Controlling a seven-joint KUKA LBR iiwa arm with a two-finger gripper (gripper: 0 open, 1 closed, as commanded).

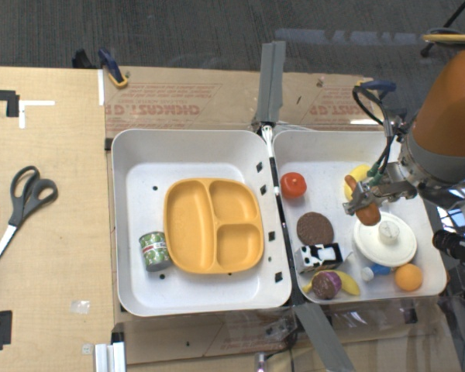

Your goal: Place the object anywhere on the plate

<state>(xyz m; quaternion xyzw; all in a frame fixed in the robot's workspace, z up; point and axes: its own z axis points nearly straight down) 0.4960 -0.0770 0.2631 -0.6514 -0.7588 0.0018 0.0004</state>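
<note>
Plywood bench, 2 white bins. Your gripper (364, 201) hovers in the right bin (332, 147); its jaws seem to pinch a small brown object (368, 214), though you cannot tell for sure. Lift straight, cross the divider, release over the yellow 3-compartment plastic plate (214, 225).

Wooden bench (46, 270), scissors (19, 200) (left side), two white bins (132, 231)
</note>
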